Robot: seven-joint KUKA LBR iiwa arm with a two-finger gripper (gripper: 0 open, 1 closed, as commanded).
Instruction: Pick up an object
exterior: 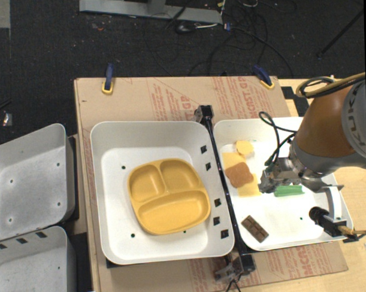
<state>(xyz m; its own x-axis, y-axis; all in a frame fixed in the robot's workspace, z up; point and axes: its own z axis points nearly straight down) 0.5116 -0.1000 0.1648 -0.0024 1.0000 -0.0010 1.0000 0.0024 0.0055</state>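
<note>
- We count two white bins: the left bin point(106, 175) holds one yellow divided plate point(169, 195), the right bin point(282, 233) holds the loose items.
- In the right bin we count one brown slice point(239, 174) lying on a pale yellow piece point(250, 188), one small yellow chunk point(245, 148), one dark brown bar point(255, 228) and one green piece point(289, 191).
- The gripper point(269, 182) hangs low over the right bin, just beside the green piece and the brown slice; whether it is open or closed, we cannot tell.
</note>
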